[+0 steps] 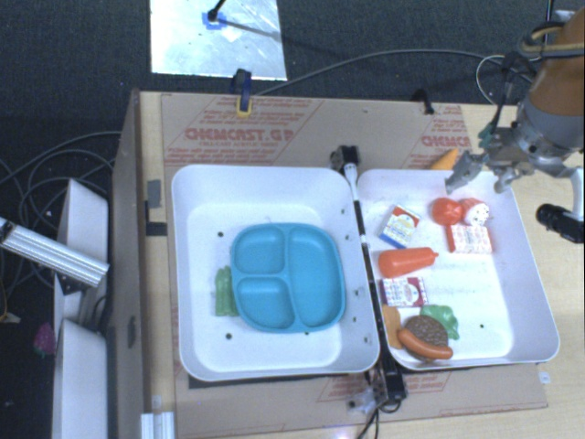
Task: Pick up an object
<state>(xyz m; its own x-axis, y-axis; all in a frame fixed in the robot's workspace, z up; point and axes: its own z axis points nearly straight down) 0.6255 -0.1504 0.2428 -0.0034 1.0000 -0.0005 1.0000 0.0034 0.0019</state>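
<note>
Two shallow white bins sit side by side on the surface (274, 122). The left bin (196, 245) holds a blue divided tray (288, 277) with a green item (225, 293) touching its 9 o'clock edge. The right bin (521, 291) holds the candidate objects: a red tomato-like piece (447, 211) and a pale round piece (477, 212) toward 12 o'clock, a red-and-white packet (470, 239) just below them, a small blue-and-white carton (399, 226) toward 10 o'clock, an orange carrot-like piece (406, 262) near the centre, a second red packet (403, 292) below it, and at 6 o'clock a brown patty (425, 327), a green leafy piece (443, 317) and a sausage (424, 346) clustered together. The pincer (478, 170) hangs at the bin's 1 o'clock corner, above the tomato-like piece, fingers spread wide with nothing between them. An orange item (444, 160) lies on the surface just beyond the bin's far rim.
</note>
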